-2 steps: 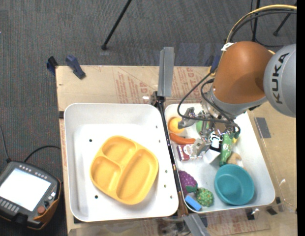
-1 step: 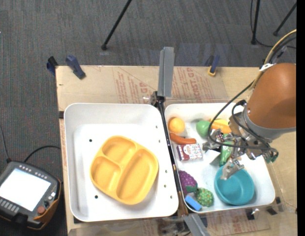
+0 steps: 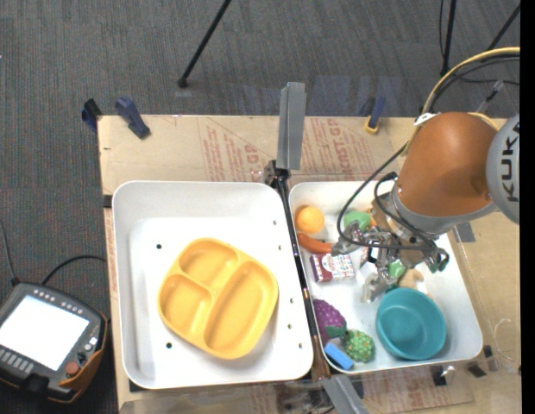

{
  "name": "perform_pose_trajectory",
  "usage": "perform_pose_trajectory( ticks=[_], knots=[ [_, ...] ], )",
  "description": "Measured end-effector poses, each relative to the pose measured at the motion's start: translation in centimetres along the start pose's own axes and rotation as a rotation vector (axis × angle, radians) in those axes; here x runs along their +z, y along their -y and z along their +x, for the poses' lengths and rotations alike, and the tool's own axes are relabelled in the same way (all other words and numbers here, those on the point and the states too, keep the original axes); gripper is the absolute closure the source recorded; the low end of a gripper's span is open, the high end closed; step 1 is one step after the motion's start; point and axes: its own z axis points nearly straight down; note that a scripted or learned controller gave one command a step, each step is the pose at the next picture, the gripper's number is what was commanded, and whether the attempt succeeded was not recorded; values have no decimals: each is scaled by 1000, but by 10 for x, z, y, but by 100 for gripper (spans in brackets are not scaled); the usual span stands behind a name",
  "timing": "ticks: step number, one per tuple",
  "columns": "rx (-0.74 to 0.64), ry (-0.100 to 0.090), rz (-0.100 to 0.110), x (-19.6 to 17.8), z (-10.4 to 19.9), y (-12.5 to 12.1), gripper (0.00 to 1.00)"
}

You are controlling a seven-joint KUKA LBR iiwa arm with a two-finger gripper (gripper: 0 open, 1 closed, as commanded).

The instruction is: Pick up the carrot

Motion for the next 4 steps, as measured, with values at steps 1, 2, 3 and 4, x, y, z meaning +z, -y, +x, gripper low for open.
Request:
perform_pose_trajectory(
  ticks=[1,2,3,4],
  knots=[
    [-85,8,6,-2,-13,39,0],
    [-36,10,8,-10,-9,103,0],
    [34,6,1,61,-35,104,0],
    [-153,9,6,58,-41,53,0]
  ],
)
